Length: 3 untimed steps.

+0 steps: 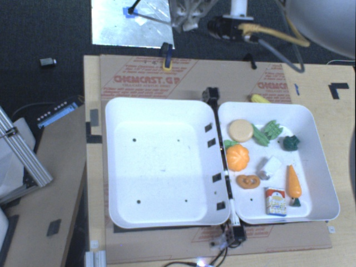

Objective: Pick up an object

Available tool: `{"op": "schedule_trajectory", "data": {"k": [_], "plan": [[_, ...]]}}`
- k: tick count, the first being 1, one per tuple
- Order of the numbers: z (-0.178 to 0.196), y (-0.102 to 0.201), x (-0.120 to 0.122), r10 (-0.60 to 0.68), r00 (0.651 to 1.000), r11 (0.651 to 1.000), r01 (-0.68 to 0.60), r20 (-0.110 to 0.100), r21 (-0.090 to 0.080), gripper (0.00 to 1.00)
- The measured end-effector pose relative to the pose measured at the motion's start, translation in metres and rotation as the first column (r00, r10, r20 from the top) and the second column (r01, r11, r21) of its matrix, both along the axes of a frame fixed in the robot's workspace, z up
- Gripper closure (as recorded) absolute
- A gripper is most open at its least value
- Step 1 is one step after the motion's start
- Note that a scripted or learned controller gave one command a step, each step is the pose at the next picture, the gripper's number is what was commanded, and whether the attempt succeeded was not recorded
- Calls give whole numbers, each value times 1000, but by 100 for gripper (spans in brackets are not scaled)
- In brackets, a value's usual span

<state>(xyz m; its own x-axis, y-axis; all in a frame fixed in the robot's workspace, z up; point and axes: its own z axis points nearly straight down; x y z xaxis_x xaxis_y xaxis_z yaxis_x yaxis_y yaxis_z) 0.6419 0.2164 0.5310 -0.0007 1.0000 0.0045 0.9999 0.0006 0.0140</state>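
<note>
Several toy foods lie in the right bin (317, 149): a tan round cookie (241, 130), a green leafy piece (268, 132), a dark green broccoli (290, 143), an orange pumpkin (238, 157), a brown pretzel (248, 181), a pale grey-white item (270, 166), a carrot (293, 182) and a small red-and-white box (276, 201). My gripper (189, 16) hangs high at the top of the view, well behind both bins and apart from every object. I see nothing in it.
The left bin (161, 160) sits beside the right one, joined by black clips along the shared wall. A yellow item (259, 99) lies on the board just behind the right bin. A yellow hose (278, 35) trails from the wrist.
</note>
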Motion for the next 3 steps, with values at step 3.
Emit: {"op": "schedule_trajectory", "data": {"k": [3], "plan": [[15,20,-61,9,1000,1000,-9,2,5,100]]}}
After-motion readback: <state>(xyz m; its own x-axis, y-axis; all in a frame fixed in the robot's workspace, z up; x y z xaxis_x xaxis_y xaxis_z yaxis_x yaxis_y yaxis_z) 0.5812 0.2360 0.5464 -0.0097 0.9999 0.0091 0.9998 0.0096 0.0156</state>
